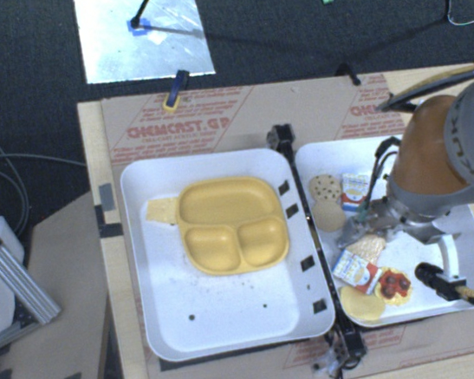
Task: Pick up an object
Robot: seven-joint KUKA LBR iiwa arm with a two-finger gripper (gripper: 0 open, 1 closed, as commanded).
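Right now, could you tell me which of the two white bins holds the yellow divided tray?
The left bin holds the yellow divided tray. The right bin instead has small food items and the arm over it.

The brown protective sheet (pixel 235 110) under the bins reads "CHEMCAST GP" in red (repeated, partly covered).

Two white bins: left bin (pixel 147 267), right bin (pixel 319 153). One yellow divided tray (pixel 229 225) and one pale yellow flat piece (pixel 161 211) in the left. Right bin: perhaps seven small food items, partly hidden under the arm (pixel 442 155), including one cookie (pixel 323 188) and one pizza slice (pixel 394 285).
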